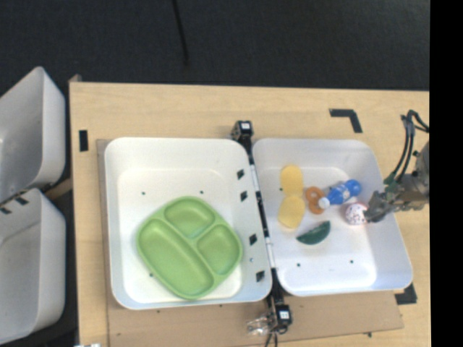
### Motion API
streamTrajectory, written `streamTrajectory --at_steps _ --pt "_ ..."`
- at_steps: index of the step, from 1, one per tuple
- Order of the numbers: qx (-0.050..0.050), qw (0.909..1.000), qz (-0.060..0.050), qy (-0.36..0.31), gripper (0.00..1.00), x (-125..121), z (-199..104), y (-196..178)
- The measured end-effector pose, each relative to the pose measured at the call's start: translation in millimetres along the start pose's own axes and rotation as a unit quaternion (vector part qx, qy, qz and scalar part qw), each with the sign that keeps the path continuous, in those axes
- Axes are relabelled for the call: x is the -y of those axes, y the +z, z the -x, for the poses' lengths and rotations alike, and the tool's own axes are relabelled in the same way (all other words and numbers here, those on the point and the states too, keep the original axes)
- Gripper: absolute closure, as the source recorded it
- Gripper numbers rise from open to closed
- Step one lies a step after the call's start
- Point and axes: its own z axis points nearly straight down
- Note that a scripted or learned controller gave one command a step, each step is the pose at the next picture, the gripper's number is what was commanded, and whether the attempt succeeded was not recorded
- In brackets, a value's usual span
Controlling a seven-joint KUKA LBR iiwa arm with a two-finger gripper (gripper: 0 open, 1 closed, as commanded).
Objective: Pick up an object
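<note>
My gripper [377, 210] sits at the right edge of the right bin [362, 277], just beside a small white ball [354, 213]; I cannot tell how it stands. Left of the ball lie a blue bottle [343, 191], an orange ring [315, 199], two yellow pieces [291, 196] and a dark green wedge [315, 233]. A green divided plate [189, 246] fills the left bin [119, 194].

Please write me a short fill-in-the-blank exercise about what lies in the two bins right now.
1. The divided plate in the left bin is ____ in colour.
2. That plate has ____ compartments.
3. The two yellow pieces lie in the ____ bin.
4. The gripper sits at the right bin's right wall, next to the small ____ ball.

Missing words: green; three; right; white
</note>
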Motion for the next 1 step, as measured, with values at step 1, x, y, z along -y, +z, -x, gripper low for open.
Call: streamTrajectory --at_steps 1 --pt "-0.001 1.0 -0.002 -0.001 1.0 -0.3 -25.0 -2.6"
